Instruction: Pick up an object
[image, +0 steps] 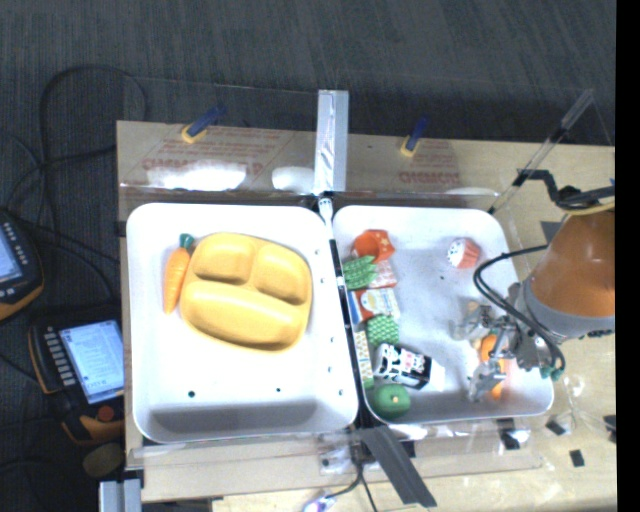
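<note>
My gripper (484, 356) is low in the right bin (440, 222), near its front right corner. Its fingers stand open and apart, one toward the back and one toward the front. A small orange object (488, 348) lies between them on the bin floor, and I cannot tell whether the fingers touch it. The grey arm with its orange band (585, 265) reaches in from the right and hides the bin's right wall.
Along the right bin's left side lie a red-orange item (372, 244), green and white packets (372, 300), a black-and-white item (402, 366) and a green ball (391, 400). A small white-and-orange piece (460, 252) sits at the back. The left bin (150, 400) holds a yellow tray (246, 290) and a carrot (176, 276).
</note>
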